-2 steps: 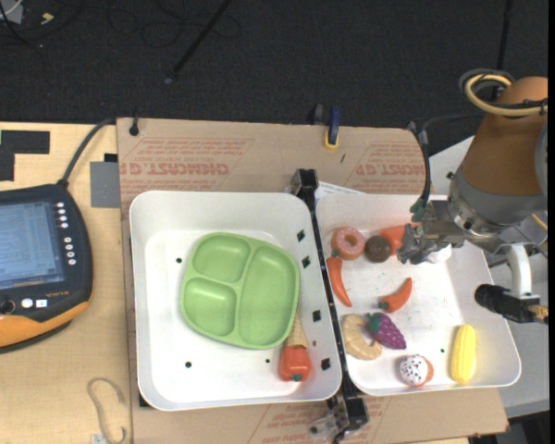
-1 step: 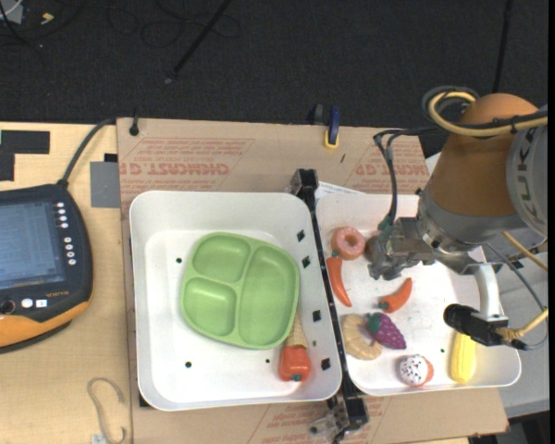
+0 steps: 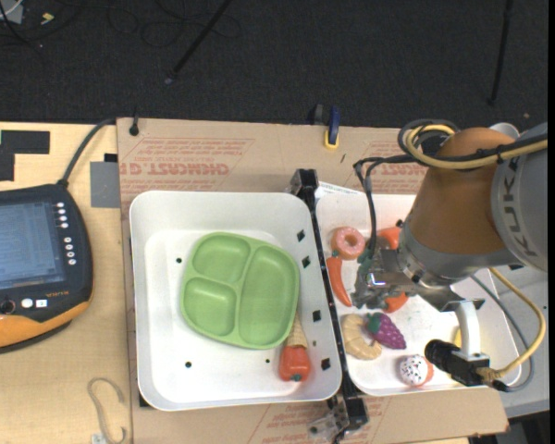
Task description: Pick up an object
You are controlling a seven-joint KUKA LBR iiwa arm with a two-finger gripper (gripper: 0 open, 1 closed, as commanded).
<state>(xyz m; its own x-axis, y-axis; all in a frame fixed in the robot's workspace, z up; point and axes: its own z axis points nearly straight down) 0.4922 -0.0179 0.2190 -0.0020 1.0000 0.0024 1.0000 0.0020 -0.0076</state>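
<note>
In the right bin [image 3: 499,377], the arm's wrist hides whether the fingers [image 3: 375,285] grip.

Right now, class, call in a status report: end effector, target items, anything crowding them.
End effector low over right bin. Under it: toy carrot, purple grapes, pink donut, tightly clustered. Green divided plate in left bin.
</note>
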